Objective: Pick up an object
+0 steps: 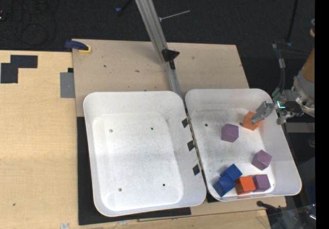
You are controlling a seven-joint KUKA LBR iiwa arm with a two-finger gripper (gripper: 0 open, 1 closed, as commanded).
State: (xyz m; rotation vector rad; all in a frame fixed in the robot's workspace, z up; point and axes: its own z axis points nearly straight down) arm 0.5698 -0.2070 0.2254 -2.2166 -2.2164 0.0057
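Reaching in from the right of the frame, the grey two-finger hand (263, 110) is touching the small orange block (250, 121) in the right white bin (205, 100), its grip impossible to judge. A glancing contact risks nudging the block away.

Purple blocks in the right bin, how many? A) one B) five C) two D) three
D: three purple blocks lie in the right bin: one near the middle, one toward the right wall, and one in the front cluster beside an orange block and the blue blocks.
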